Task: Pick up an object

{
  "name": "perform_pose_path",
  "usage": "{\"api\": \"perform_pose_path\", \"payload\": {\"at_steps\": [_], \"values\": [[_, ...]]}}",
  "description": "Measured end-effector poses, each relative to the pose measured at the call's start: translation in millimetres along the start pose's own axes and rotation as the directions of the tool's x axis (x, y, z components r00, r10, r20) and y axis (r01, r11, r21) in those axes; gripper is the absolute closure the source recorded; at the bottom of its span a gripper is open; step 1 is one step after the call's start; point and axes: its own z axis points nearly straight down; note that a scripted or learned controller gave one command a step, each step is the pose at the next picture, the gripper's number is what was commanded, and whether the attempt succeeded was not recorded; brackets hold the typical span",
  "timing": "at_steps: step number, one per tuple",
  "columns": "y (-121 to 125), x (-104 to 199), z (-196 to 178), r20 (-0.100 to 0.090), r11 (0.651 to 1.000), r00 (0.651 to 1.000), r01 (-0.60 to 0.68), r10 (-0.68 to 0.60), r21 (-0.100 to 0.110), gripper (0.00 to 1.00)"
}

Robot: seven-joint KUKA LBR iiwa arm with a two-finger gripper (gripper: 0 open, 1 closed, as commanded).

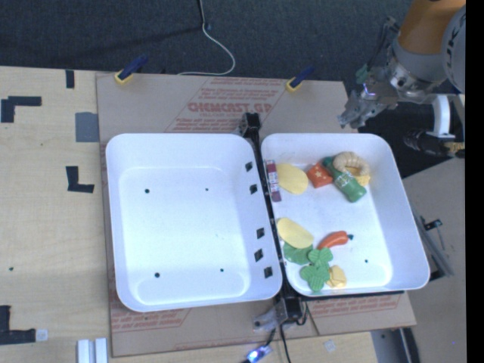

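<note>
The right bin (393, 203) holds several toy foods: a yellow lemon-like piece (291, 178), a red piece (319, 175), a tan croissant (349, 160), a green bottle-shaped piece (352, 187), a second yellow piece (296, 233), an orange-red pepper (333, 240), green leafy pieces (315, 264) and a small yellow piece (337, 277). My gripper (355, 116) hangs above the bench just beyond the right bin's far edge, apart from all the toys. Nothing shows between its fingers.
The left bin (181, 218) stands beside the right one, joined along a black-clipped middle seam (261, 203). Both rest on a cardboard sheet (219, 104) with blue-yellow clamps (132, 68) at its far corners. A black cable (212, 36) trails behind.
</note>
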Motion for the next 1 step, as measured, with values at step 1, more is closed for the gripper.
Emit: {"api": "perform_pose_path", "payload": {"at_steps": [1], "values": [[-9.7,8.6,46.2,-0.003,1.000,1.000,-0.003,0.003,0.022,1.00]]}}
